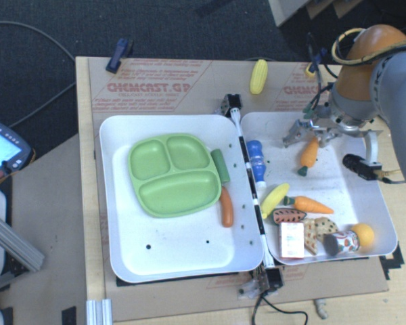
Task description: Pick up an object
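Camera view shows the gripper (310, 133) clamped on a carrot (309, 154) in the right bin (382, 212); lift straight, slowly.

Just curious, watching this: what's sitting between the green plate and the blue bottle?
In the camera view, a dark green stick lies against the green plate's right edge; then bare bin floor and the two bins' rims before the blue bottle.

An orange toy carrot (309, 154) with a green tip hangs tilted in the right bin (386, 212), near its far side; its upper end seems caught between the gripper (314, 131) fingers.
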Motion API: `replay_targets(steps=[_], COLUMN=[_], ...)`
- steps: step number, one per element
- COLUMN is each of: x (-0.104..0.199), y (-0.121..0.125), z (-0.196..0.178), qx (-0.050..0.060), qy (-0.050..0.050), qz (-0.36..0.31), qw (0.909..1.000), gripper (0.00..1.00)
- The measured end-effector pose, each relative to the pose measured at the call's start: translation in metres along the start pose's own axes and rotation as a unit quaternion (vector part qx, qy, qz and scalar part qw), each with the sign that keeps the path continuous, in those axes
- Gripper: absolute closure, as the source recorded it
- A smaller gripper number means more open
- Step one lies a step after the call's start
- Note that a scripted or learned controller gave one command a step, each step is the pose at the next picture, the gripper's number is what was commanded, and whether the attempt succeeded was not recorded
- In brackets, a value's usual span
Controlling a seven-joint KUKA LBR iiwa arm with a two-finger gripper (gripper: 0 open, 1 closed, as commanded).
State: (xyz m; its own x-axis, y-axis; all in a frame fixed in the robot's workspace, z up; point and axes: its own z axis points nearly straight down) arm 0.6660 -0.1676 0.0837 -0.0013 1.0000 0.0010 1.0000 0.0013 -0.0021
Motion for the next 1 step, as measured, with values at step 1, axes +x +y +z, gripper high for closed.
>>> replay_targets(steps=[1], x=[-0.0003], y=[0.0014], z=[-0.0119], qx=[-0.002], qy=[-0.001], qz=[0.000], qw=[1.0000], gripper=[1.00])
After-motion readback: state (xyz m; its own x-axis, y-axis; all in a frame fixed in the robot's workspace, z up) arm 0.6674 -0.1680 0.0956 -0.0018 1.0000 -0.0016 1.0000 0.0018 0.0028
